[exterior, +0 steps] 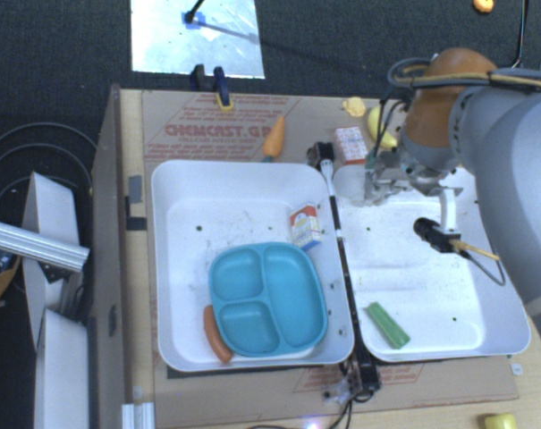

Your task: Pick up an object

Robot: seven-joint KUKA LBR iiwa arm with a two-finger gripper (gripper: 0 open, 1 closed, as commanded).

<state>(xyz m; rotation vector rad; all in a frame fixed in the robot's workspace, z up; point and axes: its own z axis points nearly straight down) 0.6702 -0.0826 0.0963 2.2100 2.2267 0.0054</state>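
Item: flat green rectangular block (387, 324), right white bin (502, 333) | judged light, stiff; grip across narrow sides | my fingers (377, 186): opening couldn't be told.

green block (387, 324) | flat, slanted | R bin, front-left

We count two white bins, the left bin (176, 239) and the right bin (449, 329). In the left one we see three things: one blue divided plate (266, 298), one orange hot dog (216, 333) at the front edge, and one small carton (305, 227) by the right wall. The right one has one green block (387, 323) near its front edge. On the bench's back edge we spot one carrot (274, 138) and one small box (350, 144).
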